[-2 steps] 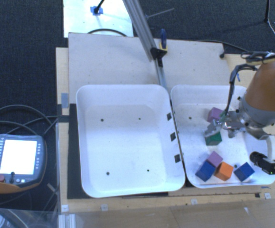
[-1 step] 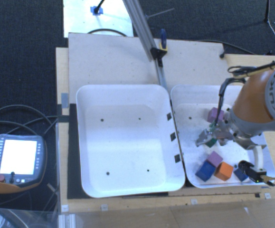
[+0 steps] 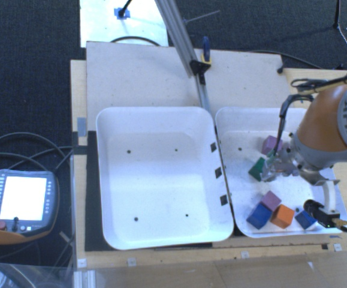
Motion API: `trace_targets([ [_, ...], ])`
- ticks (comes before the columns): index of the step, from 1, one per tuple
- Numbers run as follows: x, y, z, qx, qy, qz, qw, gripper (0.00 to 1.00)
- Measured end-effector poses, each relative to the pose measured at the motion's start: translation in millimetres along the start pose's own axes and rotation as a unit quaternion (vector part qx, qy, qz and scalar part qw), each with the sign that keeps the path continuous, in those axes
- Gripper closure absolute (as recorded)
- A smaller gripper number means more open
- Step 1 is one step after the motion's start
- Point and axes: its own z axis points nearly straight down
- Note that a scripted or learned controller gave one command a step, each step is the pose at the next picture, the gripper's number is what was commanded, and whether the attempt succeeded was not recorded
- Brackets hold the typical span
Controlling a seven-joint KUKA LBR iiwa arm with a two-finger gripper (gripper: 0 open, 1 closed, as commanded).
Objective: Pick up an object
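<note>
The arm reaches in from the right, and my gripper (image 3: 271, 170) hangs low over the right bin (image 3: 239, 125). A green block (image 3: 256, 168) lies right against the gripper's left side, partly covered by it. Just behind the gripper sits a purple block (image 3: 271, 143). Nearer the bin's front edge lie a second purple block (image 3: 271, 199), a blue block (image 3: 259, 216), an orange block (image 3: 283, 216) and another blue block (image 3: 304, 219). Nothing shows between the fingers.
The left bin (image 3: 161, 179) stands beside the right one, with black clips (image 3: 219, 173) along the shared rims. A slanted metal pole (image 3: 182, 35) crosses the back board. A teach pendant (image 3: 20, 206) lies on the floor at far left.
</note>
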Motion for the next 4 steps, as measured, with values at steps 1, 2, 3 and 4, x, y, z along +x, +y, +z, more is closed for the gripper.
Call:
trace_targets([
  [1, 0.9, -6.9, -58.5, -0.003, -0.001, 0.000, 1.0000, 1.00],
  [2, 6.6, 3.7, -111.4, -0.003, -0.001, -0.001, 1.0000, 1.00],
  [3, 6.3, 5.6, -165.6, -0.003, -0.001, -0.001, 1.0000, 1.00],
  [4, 57.9, 32.9, -165.7, -0.002, 0.001, -0.004, 1.0000, 1.00],
])
